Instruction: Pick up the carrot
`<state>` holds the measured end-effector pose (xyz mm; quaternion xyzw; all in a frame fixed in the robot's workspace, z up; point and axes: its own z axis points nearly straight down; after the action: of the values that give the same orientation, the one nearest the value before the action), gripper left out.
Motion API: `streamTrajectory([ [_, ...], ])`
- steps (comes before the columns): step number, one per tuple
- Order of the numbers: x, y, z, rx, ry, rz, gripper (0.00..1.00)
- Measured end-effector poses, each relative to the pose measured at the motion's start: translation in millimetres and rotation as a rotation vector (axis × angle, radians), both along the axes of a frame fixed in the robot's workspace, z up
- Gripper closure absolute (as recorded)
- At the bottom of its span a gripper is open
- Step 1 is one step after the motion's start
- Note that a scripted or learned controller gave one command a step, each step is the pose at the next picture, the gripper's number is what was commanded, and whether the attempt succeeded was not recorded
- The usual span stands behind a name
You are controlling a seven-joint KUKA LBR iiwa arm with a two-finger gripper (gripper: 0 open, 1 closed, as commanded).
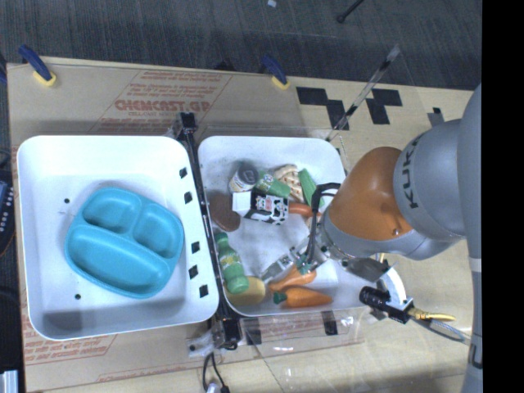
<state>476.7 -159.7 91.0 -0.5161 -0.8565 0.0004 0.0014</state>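
Observation:
Two carrots lie near the front wall of the right bin (214,155). The lower carrot (307,299) is orange with a green stub at its left end. Just above it lies the smaller carrot (293,280), tilted. My gripper (296,262) is low in this bin, directly over the smaller carrot's upper end and close to or touching it. The grey arm with its orange band (368,205) covers the bin's right side and hides what lies beneath it.
A blue divided plate (123,240) sits in the left bin (33,162). The right bin also holds a black-and-white box (268,205), a small can (244,176), a brown disc (223,212), green pieces (232,273) and a yellowish fruit (255,289), all crowded around the carrots.

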Motion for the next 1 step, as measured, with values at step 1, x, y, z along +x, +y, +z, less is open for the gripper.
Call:
streamTrajectory([
  [1, 0.3, 0.8, 9.7, 0.001, 0.003, 0.010, 1.00],
])
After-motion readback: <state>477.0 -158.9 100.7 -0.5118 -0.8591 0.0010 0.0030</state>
